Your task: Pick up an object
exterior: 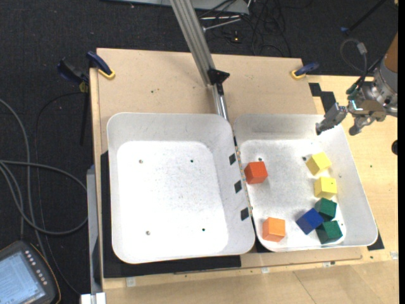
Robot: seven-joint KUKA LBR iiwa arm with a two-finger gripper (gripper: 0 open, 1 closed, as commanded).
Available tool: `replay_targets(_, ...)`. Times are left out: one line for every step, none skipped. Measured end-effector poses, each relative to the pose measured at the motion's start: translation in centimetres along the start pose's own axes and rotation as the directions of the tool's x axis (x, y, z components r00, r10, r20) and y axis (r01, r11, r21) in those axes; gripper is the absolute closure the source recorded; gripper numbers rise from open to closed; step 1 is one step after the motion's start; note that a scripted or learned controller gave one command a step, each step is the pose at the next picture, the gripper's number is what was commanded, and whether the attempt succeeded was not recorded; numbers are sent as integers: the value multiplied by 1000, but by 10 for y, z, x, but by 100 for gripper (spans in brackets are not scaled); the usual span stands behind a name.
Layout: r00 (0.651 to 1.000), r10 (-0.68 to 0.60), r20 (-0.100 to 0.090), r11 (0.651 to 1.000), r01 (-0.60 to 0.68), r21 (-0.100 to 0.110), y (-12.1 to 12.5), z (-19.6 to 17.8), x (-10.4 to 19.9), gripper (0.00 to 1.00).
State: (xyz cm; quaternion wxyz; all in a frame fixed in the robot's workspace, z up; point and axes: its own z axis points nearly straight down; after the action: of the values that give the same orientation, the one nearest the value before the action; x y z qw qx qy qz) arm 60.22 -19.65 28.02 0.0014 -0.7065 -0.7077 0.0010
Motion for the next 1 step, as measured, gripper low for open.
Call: replay_targets(1000, -2, 2, 1000, 2, -3, 1, -2, 0, 0)
